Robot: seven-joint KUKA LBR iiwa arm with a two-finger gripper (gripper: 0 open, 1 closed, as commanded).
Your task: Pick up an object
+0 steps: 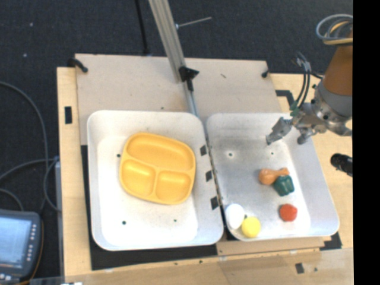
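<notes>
the right-hand shallow white plastic bin [234,136] is the landmark here, since every loose item lies in it. the grey two-finger gripper [289,132] hangs above the far right part of that bin, at its back rim, its two prongs spread apart with nothing between them, which fits an approach before any grasp. nearest below it, toward the bin's right wall, a small orange pear-shaped toy [270,175] lies touching a dark green pepper-shaped toy [284,186]; these two look like the likeliest candidates for picking, though pressed together they could foil a clean pinch. further toward the bin's front sits a small red round toy [288,212], standing apart and so easier to take. in the bin's front left corner a white ball [234,215] and a yellow ball [250,227] rest against each other, probably rolled there. left of the bin, its neighbour holds a yellow plastic divided plate [157,168].
</notes>
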